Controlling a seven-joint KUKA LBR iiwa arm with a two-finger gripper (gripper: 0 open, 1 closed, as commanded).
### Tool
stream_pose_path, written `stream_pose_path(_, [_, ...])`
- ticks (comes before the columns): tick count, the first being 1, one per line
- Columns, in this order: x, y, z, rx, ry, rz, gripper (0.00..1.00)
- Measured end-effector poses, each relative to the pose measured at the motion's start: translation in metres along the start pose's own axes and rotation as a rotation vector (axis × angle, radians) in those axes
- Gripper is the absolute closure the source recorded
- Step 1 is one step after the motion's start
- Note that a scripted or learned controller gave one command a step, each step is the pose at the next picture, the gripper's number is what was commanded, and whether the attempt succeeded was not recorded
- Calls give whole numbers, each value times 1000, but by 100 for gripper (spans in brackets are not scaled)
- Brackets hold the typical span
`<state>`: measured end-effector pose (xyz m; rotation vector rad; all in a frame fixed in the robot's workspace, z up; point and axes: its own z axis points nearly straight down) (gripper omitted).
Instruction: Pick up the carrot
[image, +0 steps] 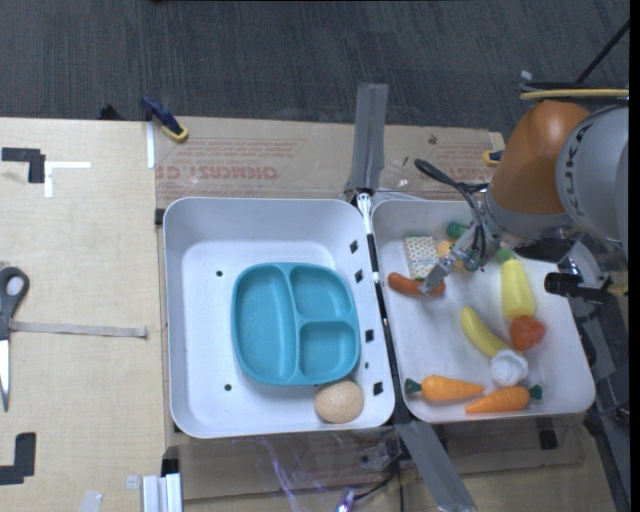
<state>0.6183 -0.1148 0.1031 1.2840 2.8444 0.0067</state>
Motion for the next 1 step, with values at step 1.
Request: stream_pose_path(1, [-3,1,-12,-5,-11,-3,100])
